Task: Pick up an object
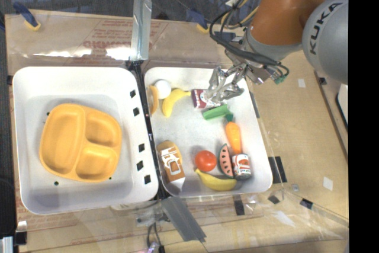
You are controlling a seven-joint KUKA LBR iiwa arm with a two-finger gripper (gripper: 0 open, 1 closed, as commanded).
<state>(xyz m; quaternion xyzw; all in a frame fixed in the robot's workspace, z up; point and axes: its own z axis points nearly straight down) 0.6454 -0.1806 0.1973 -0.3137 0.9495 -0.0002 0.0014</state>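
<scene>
Camera view: two shallow white plastic bins sit side by side on a bench covered in clear film over brown board. The left bin (29, 127) holds a yellow moulded tray (80, 142) with three rounded compartments, matte in finish. The right bin (263, 145) holds the toy food items. Along its upper edge lie a white egg-shaped piece (162, 89), a small curved yellow banana (172, 100), a dark red and white packet (202, 98) and a short green cylindrical piece (216, 111). An orange tapered carrot (233, 136) lies near the right wall. Along the lower edge are a brown carton-shaped box (171, 163), a round red tomato (205, 160), a larger yellow banana (217, 181), a watermelon slice (226, 160) and a small red-labelled can (242, 166). The grey arm with its glossy orange band reaches in from the right; the metallic gripper (226, 87) sits over the upper right corner of the right bin, at the packet and just above the green piece. Whether its fingers are apart or together cannot be told, and no item is seen between them.
</scene>
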